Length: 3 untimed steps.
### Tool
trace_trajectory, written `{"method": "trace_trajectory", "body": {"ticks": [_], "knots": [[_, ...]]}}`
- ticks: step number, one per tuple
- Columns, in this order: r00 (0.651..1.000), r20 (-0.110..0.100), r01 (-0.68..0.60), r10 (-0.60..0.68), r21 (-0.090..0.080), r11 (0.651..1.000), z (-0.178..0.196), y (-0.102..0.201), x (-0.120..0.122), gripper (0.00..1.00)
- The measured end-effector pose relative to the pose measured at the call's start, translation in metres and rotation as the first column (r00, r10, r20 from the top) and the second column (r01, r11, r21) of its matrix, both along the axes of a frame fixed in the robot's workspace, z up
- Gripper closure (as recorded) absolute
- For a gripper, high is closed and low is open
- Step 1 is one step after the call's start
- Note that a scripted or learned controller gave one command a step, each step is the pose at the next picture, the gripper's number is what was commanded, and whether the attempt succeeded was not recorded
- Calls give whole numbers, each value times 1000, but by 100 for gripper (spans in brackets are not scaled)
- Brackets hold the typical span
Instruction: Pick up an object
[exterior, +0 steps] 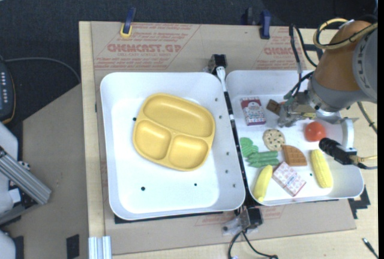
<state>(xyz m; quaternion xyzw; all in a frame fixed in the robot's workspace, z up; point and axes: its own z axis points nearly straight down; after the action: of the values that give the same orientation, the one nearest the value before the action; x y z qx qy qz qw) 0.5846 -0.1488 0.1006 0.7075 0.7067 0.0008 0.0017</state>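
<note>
My gripper point(289, 113) hangs low over the upper middle of the right bin point(264, 81), beneath the grey and orange arm that comes in from the right. Just left of it stands a small red and white carton point(253, 111). A small brown piece point(274, 106) lies right against the gripper's left side; whether it is gripped I cannot tell. A red tomato point(314, 130) lies to the gripper's lower right. Below are a round speckled cookie point(273, 139), a brown waffle point(294, 155), green pea pods point(257, 154), a yellow banana point(263, 182), a pink packet point(289, 178) and a yellow corn cob point(321, 169).
The left bin point(120, 132) bears a yellow three-part plate point(174, 130) in its middle. A black divider rail point(230, 120) runs between the bins. Blue and yellow clamps point(127, 25) sit on the bench's far edge.
</note>
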Motion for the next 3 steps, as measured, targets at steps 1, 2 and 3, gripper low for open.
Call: {"method": "trace_trajectory", "body": {"ticks": [1, 2, 3], "knots": [[1000, 4, 0, 0, -1, 1000, 63, -4, -3, 100], [1000, 4, -3, 3, -1, 1000, 111, 3, 4, 100], [1000, 1, -2, 2, 0, 1000, 125, 3, 5, 100]]}}
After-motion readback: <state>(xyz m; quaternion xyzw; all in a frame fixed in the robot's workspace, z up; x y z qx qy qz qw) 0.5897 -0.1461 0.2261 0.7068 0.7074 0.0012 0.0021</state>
